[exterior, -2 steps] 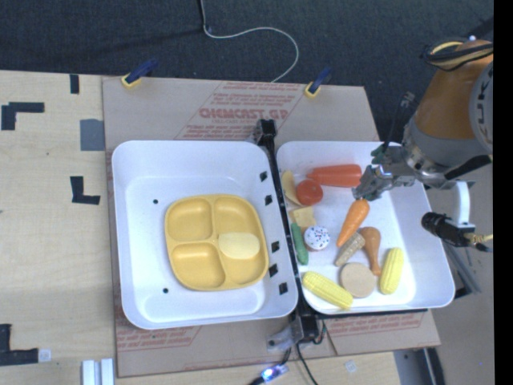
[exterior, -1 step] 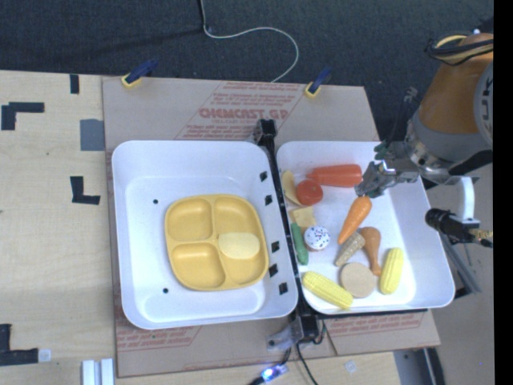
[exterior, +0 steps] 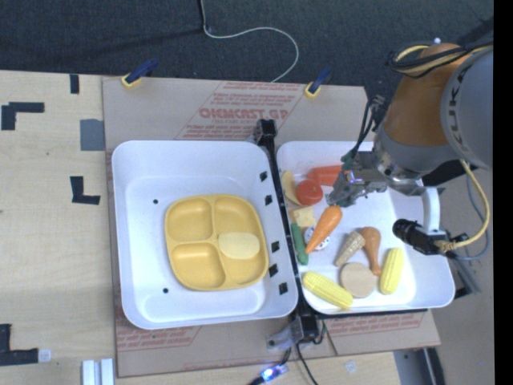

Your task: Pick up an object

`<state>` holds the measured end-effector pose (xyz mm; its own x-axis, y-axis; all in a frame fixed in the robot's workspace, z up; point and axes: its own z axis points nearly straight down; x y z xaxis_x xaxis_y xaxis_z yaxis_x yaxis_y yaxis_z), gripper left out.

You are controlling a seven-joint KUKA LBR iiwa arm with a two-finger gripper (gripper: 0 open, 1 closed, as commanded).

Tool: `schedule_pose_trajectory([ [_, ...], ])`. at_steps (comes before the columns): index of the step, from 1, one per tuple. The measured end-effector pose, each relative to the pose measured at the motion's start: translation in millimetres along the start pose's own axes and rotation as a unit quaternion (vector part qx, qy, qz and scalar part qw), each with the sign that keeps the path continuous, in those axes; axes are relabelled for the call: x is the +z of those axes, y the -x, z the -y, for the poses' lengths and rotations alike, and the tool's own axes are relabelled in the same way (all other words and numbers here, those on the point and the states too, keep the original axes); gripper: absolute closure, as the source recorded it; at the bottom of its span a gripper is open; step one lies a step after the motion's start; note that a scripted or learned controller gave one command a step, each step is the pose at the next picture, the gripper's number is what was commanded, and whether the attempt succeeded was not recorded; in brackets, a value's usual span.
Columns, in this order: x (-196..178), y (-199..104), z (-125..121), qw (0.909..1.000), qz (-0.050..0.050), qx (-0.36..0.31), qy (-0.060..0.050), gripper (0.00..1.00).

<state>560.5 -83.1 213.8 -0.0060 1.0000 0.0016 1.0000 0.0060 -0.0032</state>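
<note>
Arm is reaching in from 3 o'clock, with the tool (exterior: 350,184) hanging low over the upper middle of the right bin (exterior: 437,295); cannot tell its open/shut state from this angle, and nothing is visibly held. Likeliest target is the toy carrot (exterior: 325,225), lying just beside the tool at about 7 o'clock from it, long axis running roughly 1-to-7 o'clock, thick end toward the tool, green top pointing down-left. A red tomato-like piece (exterior: 309,192) is sitting at the tool's 9 o'clock, with an orange-red piece (exterior: 325,172) near its 11 o'clock. Further off at 5 o'clock are lying a drumstick (exterior: 370,244), a corn cob (exterior: 391,269), a round tan piece (exterior: 357,280) and a second corn cob (exterior: 327,289). Left bin (exterior: 132,215) is holding a yellow divided plate (exterior: 188,219) carrying a pale round piece (exterior: 240,245). Judging the coming move as a short shift toward 7 o'clock, closing across the carrot's narrow width.
</note>
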Motion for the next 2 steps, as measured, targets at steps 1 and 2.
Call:
schedule_pose_trajectory([
  [1,-13,-55,13,1.0,0.0,-0.001,0.001,1.0],
  [2,-11,-102,35,1.0,0.0,0.0,-0.001,1.0],
])
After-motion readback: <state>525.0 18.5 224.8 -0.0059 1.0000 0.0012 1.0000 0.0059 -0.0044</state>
